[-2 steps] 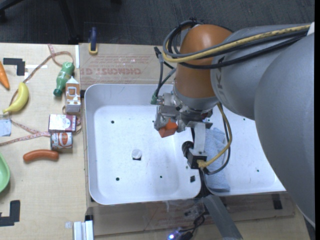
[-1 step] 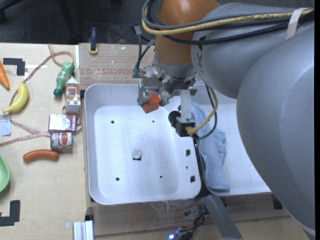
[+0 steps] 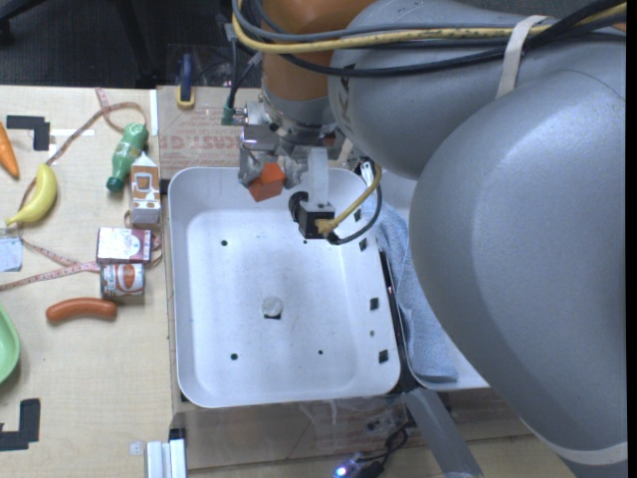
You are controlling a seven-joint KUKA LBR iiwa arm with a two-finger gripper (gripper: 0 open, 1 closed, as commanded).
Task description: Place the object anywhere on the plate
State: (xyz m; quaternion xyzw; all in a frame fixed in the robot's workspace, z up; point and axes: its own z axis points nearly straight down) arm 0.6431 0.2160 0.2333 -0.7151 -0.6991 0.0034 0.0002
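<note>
Orange block (image 3: pixel 265 181) is the thing we want to put on a plate, and right now we see it up at the far rim of the white bin (image 3: pixel 199 267), tucked at the tip of the gripper (image 3: pixel 267 172). It looks like the little block sits between the gripper's fingers, so we think the gripper is closed on it, though the metal parts around it make this a bit hard to see.

We think the block is being carried, and the drop is not done yet. A green plate (image 3: pixel 5 352) peeks in at the left edge, well apart from the block. To get there we must cross the bin and the toy food on the wooden board: a banana (image 3: pixel 34 195), a green bottle (image 3: pixel 126 154), a small can (image 3: pixel 123 280) and a sausage (image 3: pixel 82 311).

What could go wrong? Our hold on the block may be thin, so it could slip and fall into the bin. If we travel too low, we might bump the bin rim or knock the toys. We could also let go too early and miss the plate.
</note>
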